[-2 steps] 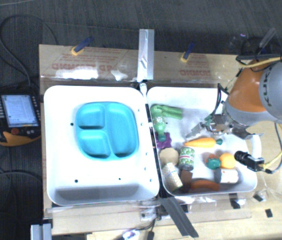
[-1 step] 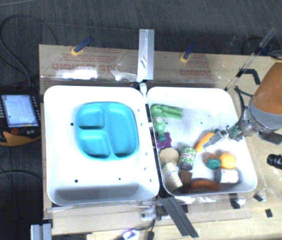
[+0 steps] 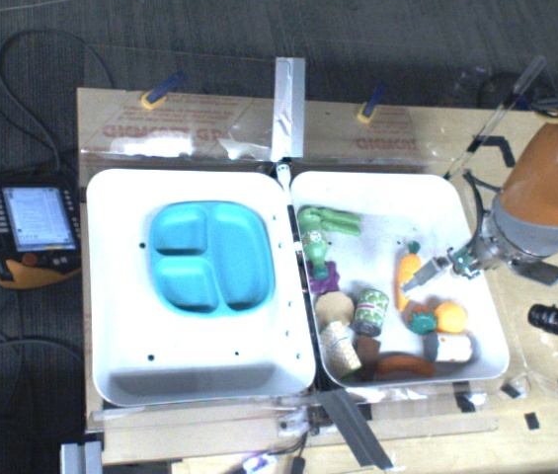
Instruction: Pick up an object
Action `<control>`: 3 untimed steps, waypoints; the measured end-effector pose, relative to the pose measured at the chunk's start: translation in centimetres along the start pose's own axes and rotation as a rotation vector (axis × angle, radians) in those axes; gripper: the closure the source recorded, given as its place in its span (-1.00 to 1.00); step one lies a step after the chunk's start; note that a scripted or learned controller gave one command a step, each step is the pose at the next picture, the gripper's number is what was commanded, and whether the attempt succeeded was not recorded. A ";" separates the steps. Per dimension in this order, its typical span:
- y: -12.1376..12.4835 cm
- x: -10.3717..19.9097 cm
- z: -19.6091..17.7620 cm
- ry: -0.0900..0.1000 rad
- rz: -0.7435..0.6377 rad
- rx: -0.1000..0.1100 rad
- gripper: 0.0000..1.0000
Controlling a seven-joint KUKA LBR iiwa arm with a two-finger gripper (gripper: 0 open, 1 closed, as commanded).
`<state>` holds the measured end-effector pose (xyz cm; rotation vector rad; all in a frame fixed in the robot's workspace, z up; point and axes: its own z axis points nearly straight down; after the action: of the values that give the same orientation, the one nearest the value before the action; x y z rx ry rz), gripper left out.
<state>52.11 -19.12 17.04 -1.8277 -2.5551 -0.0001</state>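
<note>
Reaching in over the right rim of the right bin (image 3: 456, 197), the arm's gripper (image 3: 419, 277) hangs low beside an orange carrot-shaped toy (image 3: 409, 267) near the bin's middle. Fingers too small and blurred here; open or closed, cannot tell. Nothing is visibly lifted, so the pick looks not yet done.

Right bin contents: green leafy toy (image 3: 330, 221) at the far left corner, purple piece (image 3: 324, 276) below it along the left wall, small green-labelled can (image 3: 370, 312) mid-bin, a pale round piece (image 3: 334, 306) and a cork-like cylinder (image 3: 339, 348) toward the near left corner, a brown elongated piece (image 3: 404, 366) along the near edge, an orange ball (image 3: 449, 316) and a white block (image 3: 453, 347) at the near right corner.

Left bin (image 3: 111, 265) holds a blue divided tray (image 3: 211, 257), centred.

Judgement: approach stage only. Closing on the carrot and lifting remain, if that is the target.
</note>
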 end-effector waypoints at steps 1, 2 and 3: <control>2.2 -1.6 8.0 -0.006 -0.169 -0.007 -1.00; 7.2 -1.8 8.1 -0.008 -0.180 -0.010 -1.00; 7.4 -1.7 6.9 -0.007 -0.180 -0.014 1.00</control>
<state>59.63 -18.34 10.10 -1.5971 -2.7208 -0.0119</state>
